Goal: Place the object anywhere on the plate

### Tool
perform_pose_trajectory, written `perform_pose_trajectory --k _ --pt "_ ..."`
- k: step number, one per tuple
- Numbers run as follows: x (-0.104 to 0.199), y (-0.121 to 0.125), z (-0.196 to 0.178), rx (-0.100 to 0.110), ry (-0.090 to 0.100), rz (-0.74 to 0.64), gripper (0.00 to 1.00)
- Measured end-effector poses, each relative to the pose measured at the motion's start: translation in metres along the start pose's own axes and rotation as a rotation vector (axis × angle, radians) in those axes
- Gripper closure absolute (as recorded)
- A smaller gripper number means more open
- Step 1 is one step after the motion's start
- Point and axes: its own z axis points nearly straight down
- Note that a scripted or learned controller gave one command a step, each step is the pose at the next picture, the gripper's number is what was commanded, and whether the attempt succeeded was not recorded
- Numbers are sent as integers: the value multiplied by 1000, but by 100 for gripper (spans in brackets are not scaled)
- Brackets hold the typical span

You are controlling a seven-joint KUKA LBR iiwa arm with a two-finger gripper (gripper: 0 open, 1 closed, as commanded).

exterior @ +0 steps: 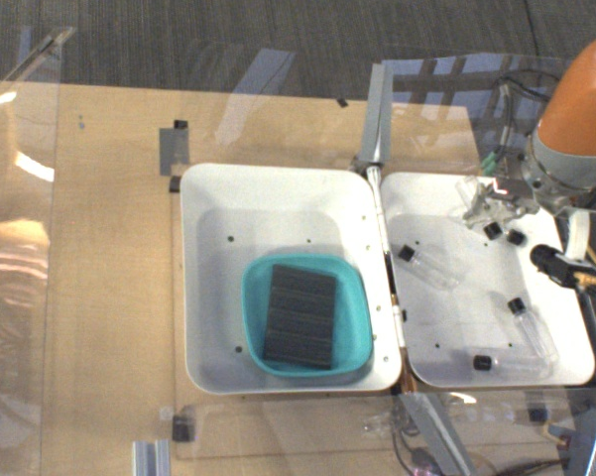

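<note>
Plate (355,310) (teal) in left bin (208,266) bears dark ridged block (300,316); right bin (446,345) holds clear bottles (428,265); gripper (496,198) state unclear.

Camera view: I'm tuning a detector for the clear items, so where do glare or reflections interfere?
Camera view: bright glare streaks the bench at left; pale reflections cross above the left bin; clear bottles in the right bin nearly vanish against white; the dark block on the teal plate reads sharply.
</note>
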Motion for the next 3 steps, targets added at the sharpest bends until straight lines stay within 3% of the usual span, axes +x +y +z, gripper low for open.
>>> perform_pose_trajectory --k 1,2,3 --pt "67 -82 16 4 1 -135 100" --pt "148 -136 15 5 2 -239 100" --pt "204 -82 16 3 2 -302 100"
